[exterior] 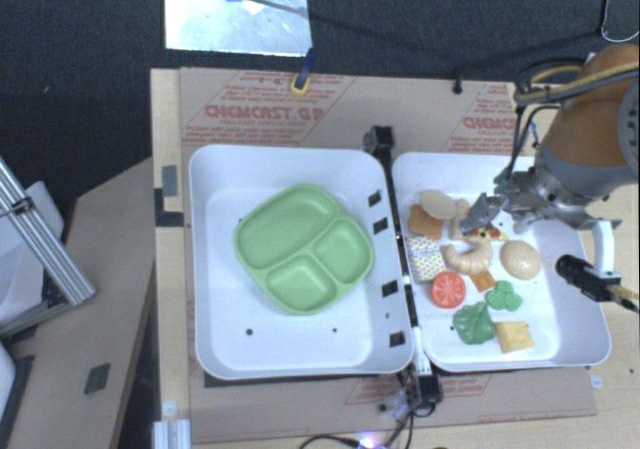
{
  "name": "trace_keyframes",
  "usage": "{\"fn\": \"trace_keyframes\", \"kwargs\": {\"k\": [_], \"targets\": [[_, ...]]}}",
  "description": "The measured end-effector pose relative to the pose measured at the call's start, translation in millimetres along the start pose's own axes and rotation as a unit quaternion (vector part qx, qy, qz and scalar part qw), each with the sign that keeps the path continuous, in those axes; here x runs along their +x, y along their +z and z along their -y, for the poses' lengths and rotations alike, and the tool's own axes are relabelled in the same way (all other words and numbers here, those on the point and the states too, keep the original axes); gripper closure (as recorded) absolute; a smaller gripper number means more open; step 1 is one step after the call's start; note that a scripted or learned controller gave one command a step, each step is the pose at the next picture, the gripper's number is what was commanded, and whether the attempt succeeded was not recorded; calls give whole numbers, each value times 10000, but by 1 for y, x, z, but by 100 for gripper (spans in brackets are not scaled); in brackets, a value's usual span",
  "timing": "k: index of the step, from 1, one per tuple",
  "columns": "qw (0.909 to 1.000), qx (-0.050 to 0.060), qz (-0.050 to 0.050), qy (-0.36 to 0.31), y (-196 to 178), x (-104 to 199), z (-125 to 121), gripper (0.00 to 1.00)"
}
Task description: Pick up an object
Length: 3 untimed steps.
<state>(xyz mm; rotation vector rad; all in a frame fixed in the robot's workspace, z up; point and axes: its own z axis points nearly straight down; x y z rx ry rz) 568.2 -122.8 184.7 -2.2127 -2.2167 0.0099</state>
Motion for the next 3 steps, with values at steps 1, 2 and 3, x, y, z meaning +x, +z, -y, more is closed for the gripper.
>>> {"fn": "trace_keyframes", "kwargs": {"k": [1, 2, 3], "targets": [[10000, -63, 10, -11, -7, 0, -3, 0], [10000, -41, 9, 1, 55, -5, -3, 0], [10000, -47, 9, 1, 102, -5, -4, 0]]}}
